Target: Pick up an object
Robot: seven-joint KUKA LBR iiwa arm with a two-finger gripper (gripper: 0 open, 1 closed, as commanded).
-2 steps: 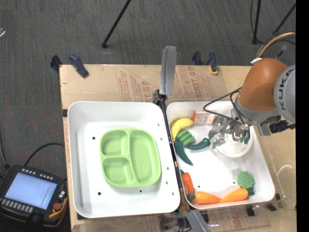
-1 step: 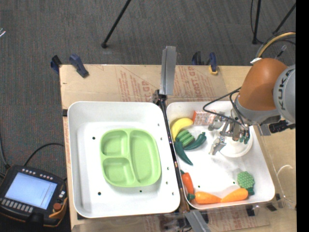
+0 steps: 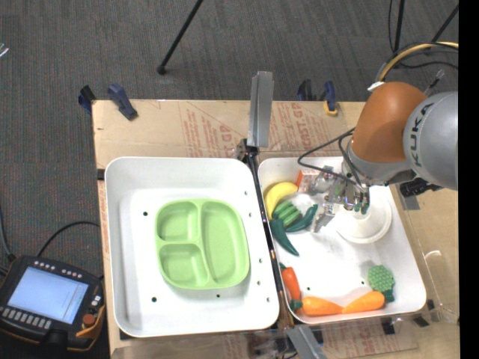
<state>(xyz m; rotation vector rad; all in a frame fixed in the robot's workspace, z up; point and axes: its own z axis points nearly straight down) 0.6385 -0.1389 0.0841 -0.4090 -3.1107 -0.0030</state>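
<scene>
Since my pincer (image 3: 326, 217) hangs just right of green pepper (image 3: 293, 217), pepper is nearest pick. It lies in right bin (image 3: 408, 264), below banana (image 3: 278, 194), touching it. Likely light, stiff, glossy plastic: slippery, so grip across narrow middle. Pincer state: cannot tell, blurred. White bowl (image 3: 364, 226) right of pepper, past pincer. Carrots (image 3: 337, 304) well below pepper, at bin's front. Green tray (image 3: 202, 244) left of pepper, in left bin.

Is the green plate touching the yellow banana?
Apart. The camera view shows the green plate in the left bin and the yellow banana in the right bin, with both bin walls between them.
</scene>
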